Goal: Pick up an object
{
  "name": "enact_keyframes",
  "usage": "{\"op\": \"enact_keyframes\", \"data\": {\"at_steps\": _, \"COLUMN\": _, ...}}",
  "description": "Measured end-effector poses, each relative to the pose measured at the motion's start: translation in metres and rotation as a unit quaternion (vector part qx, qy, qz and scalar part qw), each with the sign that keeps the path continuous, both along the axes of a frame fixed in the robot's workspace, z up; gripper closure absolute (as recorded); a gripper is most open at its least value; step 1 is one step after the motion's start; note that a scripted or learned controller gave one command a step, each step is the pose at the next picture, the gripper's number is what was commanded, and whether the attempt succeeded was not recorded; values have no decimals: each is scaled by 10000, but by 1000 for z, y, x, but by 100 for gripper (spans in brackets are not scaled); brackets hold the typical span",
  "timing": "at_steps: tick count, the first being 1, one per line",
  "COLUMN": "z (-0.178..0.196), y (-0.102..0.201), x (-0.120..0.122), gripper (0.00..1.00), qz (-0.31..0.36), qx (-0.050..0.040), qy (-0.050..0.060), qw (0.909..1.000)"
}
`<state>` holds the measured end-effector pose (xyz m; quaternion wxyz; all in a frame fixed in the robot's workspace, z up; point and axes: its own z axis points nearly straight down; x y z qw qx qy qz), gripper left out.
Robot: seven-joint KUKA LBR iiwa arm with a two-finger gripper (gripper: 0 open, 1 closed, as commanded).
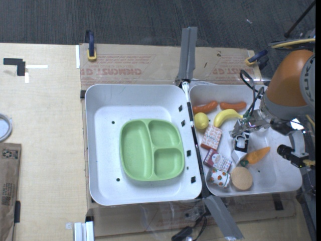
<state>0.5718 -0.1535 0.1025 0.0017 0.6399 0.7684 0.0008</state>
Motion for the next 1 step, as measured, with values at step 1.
{"op": "enact_keyframes", "data": {"at_steps": 1, "z": 115, "y": 65, "x": -20, "gripper": 100, "qz": 68, "qx": 0, "qy": 22, "qw": 10000}}
